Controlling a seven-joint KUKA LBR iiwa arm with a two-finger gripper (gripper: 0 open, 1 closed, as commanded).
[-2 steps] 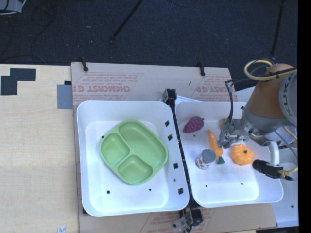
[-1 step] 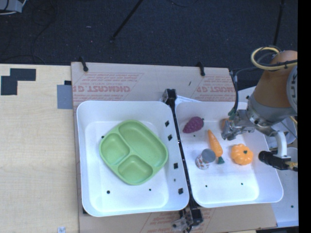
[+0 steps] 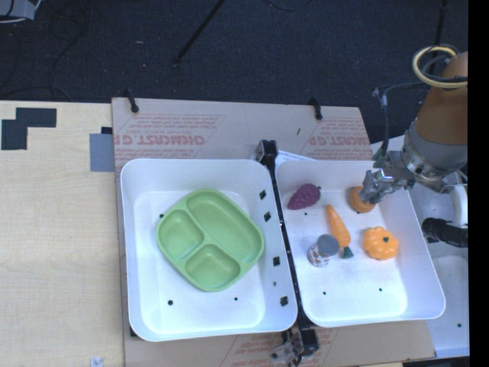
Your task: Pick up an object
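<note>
the arm reaches in from the right, its orange band sitting above the grey wrist, and the gripper (image 3: pixel 372 187) hangs low over the far right part of the right bin (image 3: pixel 412 300). right under its tip lies a small orange round object (image 3: pixel 359 200), partly covered by the metal fingers; the object appears to touch the gripper or lie just beneath it, and whether the fingers are spread or closed around it cannot be told from this view.

the other things in the right bin lie apart from the claw. a purple grape bunch (image 3: pixel 304 196) rests near the bin's left wall at the far side. a carrot (image 3: pixel 338 225) lies at a slant in the middle, its tip pointing toward the far side, just beside the orange object's left. a small can (image 3: pixel 323 249) lies tilted against the carrot's near end. an orange pumpkin (image 3: pixel 380 244) sits to the right of the carrot, nearer the viewer than the gripper.

in the left bin (image 3: pixel 145 297) a green divided plate (image 3: pixel 210 238) lies flat with three compartments.
</note>
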